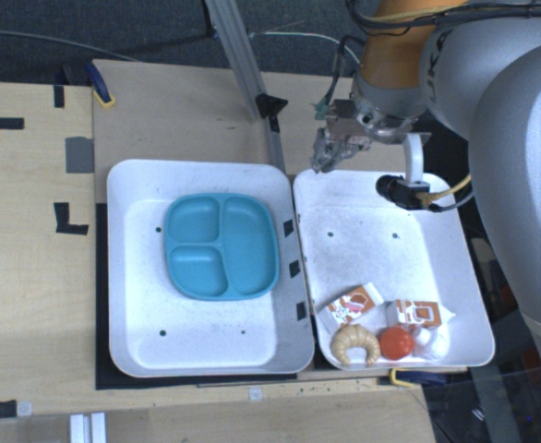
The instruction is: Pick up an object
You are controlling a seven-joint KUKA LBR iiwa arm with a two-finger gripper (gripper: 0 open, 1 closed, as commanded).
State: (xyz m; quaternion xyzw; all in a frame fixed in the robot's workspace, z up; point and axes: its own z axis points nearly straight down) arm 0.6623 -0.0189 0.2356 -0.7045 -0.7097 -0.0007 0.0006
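Camera view: the gripper (329,158) hangs over the far left corner of the right bin (455,247), its state impossible to tell from this angle. The objects lie well apart from it, bunched in the bin's near end: two small orange-and-white packets (353,305), one croissant (356,343), one red tomato (397,342) just beside it. The left bin (137,247) carries one blue divided plate (222,246), three compartments.

A tan curved croissant (355,344), a round red tomato (396,342) and two small orange-and-white packets (353,305) (418,315) lie clustered by the right white bin's (455,247) near edge.
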